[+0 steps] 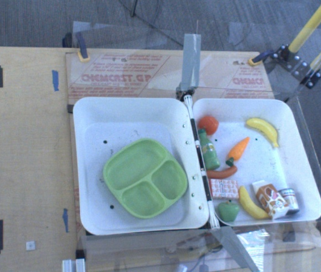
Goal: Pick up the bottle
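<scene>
A green bottle (208,150) lies in the right bin (296,123), along its left wall, with its length running front to back. A red tomato (208,124) sits just behind it, and a carrot (238,149) and a red sausage (222,173) lie close on its right and front.
The left bin (87,152) holds a green divided plate (145,178). The right bin also holds a banana (264,130) at the back, a second banana (252,204), a green apple (228,211), a pink wafer pack (224,188) and a small carton (275,199). A yellow stand (311,24) rises at the top right.
</scene>
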Controlling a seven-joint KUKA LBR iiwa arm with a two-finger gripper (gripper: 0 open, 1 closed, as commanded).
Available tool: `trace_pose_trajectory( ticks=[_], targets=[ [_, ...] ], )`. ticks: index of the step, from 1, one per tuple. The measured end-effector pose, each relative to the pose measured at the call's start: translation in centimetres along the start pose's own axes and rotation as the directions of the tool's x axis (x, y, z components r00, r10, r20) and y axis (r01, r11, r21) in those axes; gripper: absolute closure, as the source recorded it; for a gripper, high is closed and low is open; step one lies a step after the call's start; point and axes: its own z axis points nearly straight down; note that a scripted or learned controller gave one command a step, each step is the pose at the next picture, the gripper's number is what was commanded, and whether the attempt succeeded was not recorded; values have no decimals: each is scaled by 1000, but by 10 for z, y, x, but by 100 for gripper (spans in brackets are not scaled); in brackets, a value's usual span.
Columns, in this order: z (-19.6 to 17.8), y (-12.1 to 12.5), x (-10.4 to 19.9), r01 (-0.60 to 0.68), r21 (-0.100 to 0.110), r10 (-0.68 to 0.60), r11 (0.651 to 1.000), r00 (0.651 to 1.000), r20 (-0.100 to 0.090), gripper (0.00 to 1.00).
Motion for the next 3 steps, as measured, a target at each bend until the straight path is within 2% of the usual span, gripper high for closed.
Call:
trace_pose_trajectory(
  ticks=[1, 2, 3],
  targets=[
    [0, -1, 1, 3, 1, -3, 1000, 1000, 0, 0],
    [153, -13, -37, -191, 2, 191, 981, 982, 2, 0],
    [318, -35, -86, -151, 9, 151, 989, 989, 3, 0]
  ],
)
